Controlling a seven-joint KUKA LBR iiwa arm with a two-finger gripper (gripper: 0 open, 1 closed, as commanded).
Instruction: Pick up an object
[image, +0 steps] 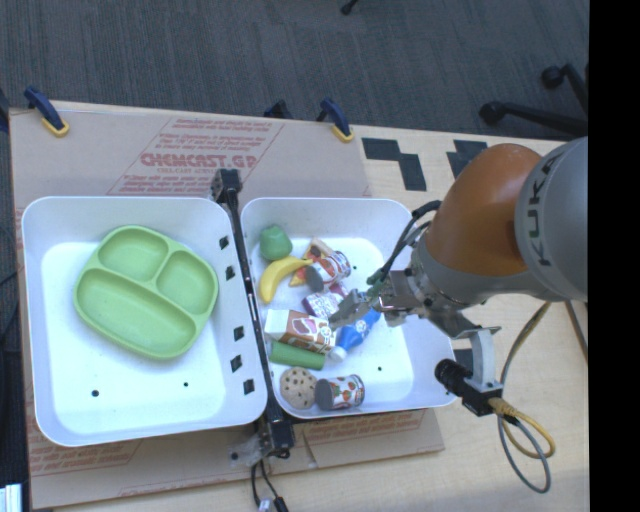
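A: Camera view. We take the banana (281, 275) as landmark. The arm reaches in from the right, and the gripper (352, 306) sits low in the right bin (400, 215), right of and below the banana, in the thick of the clutter.

B: Fingers?

A: We cannot tell whether they are spread or closed; the tips merge with the packets. We log no grasp.

B: Candidate object?

A: The blue bottle (358, 332), lying tilted just below the gripper, apparently touching it. We judge it the likely target because the gripper is right over it.

B: Other contents?

A: Green ball (275, 242) just above the banana; red-labelled can (332, 262) to its right; brown carton (306, 328) and green cucumber (295, 354) below it; cookie (297, 383) and a second can (343, 392) lowest. The crowding probably explains the slanted approach.

B: Left bin (60, 400)?

A: It holds the green divided plate (147, 290), well left of the banana.
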